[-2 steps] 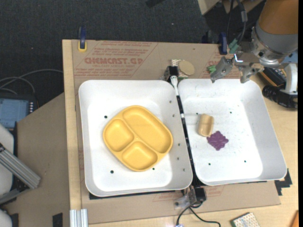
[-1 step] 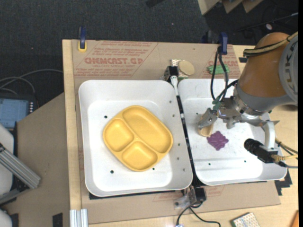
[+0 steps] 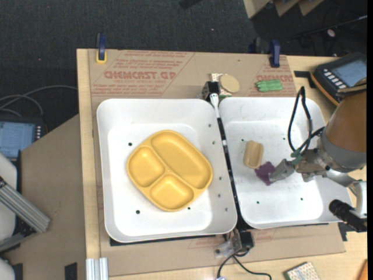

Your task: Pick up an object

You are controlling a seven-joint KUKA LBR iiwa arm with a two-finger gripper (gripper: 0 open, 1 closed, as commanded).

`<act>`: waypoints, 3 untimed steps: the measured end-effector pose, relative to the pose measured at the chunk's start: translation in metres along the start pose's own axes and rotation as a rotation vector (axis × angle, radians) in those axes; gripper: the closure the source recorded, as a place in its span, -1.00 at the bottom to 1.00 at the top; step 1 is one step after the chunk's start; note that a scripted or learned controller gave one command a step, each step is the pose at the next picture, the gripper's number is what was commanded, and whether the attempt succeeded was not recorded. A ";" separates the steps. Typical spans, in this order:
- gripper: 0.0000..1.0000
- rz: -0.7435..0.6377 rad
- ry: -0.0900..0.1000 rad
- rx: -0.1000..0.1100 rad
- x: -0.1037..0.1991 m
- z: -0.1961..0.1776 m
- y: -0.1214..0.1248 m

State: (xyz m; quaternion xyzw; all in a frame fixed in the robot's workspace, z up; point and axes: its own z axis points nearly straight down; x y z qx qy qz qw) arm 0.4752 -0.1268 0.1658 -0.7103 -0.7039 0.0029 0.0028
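- Right bin: holds two small objects near its centre-left; the arm enters from 3 o'clock.
- Purple object: small, irregular, lying on the bin floor, at about 9 o'clock from the gripper and touching or all but touching its tip.
- Tan block: rounded, lying just beside the purple object at its 11 o'clock; the two appear close to touching.
- Finger state: cannot be determined. The gripper tip reads as one grey mass at this slant, and the rig instruction bars a guess.
- Hold: not confirmed. The purple object is seen against the tip, not between anything; treat it as not grasped.
- Handling judgement, purple object: likely light and of little stiffness concern; small size leaves little margin, and a sideways nudge could push it toward the tan block. Best taken across its narrow width from above.
- Handling judgement, tan block: looks rigid, smooth and light; rounded edges may slip, so grip across the flat sides.
- Left bin: carries a yellow divided tray, well apart from the gripper at 9 o'clock.
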 end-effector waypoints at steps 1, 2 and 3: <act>-1.00 -0.015 -0.001 -0.017 0.039 0.083 0.113; 1.00 -0.009 -0.001 -0.012 0.036 0.070 0.108; 1.00 -0.015 0.001 -0.016 0.112 -0.025 0.123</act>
